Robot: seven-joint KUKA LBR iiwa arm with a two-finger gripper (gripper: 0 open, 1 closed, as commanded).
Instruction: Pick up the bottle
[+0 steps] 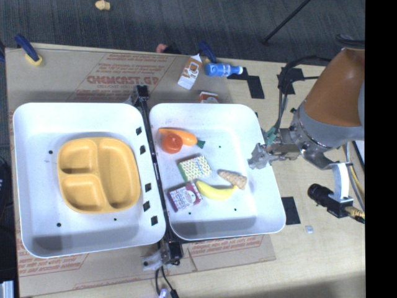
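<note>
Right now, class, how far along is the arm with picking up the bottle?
Nothing looks done: the blue bottle lies on the bench behind the right bin, outside both bins. In hand: the gripper sits at that bin's right rim, with no object visible between its fingers. Left: reach the bottle, grasp it, lift it.

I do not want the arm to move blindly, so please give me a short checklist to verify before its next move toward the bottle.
1. Bottle found: ok, the blue bottle lies on the bench behind the right bin.
2. Bottle unobstructed: ok, only a small carton lies beside it.
3. Gripper near bottle: not ok, it sits at the right bin's right edge.
4. Gripper carries nothing: cannot tell.
5. Bottle upright: not ok, it lies on its side.
</note>
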